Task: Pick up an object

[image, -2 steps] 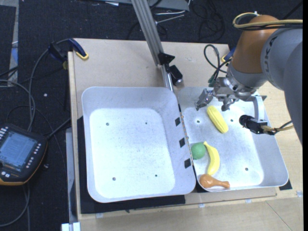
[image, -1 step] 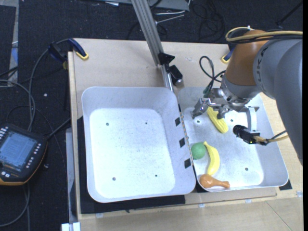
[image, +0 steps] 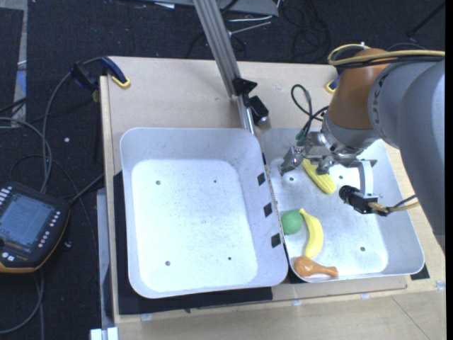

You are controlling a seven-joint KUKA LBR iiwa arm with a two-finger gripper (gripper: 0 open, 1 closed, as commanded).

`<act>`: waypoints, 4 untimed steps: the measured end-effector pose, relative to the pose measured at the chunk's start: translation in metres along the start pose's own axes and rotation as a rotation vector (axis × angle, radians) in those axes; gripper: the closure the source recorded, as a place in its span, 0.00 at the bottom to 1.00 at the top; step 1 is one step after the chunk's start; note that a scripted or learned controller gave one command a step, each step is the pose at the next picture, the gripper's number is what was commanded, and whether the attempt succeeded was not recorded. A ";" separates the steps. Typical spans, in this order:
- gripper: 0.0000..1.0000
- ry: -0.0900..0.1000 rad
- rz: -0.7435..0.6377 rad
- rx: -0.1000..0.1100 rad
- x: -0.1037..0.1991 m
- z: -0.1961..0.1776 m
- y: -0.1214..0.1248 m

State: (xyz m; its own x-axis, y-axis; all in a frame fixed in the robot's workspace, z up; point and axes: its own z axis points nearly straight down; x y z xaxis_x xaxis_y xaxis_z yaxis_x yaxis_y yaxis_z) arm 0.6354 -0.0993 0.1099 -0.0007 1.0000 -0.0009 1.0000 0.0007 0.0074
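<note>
The gripper (image: 306, 163) reaches down into the right bin (image: 396, 261), its metal fingers near the bin's far left corner. A yellow corn cob (image: 320, 177) lies right at the fingers, touching or just under them; whether it sits between them cannot be told. Nearer the camera from the jaws, a green ball (image: 291, 222) rests against a banana (image: 313, 234), and beyond those an orange gourd-shaped toy (image: 313, 267) lies by the near rim. To the jaws' left stands the left bin (image: 191, 211).
</note>
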 end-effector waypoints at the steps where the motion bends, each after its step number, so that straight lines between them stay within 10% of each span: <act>1: 1.00 0.000 0.001 0.002 0.000 -0.009 0.000; 4: 1.00 0.000 0.000 0.002 -0.005 -0.149 -0.004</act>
State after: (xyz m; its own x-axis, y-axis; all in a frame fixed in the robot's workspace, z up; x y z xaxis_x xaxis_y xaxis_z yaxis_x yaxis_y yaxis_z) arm 0.6304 -0.1038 0.2590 -0.0003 1.0000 -0.0006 1.0000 0.0003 0.0050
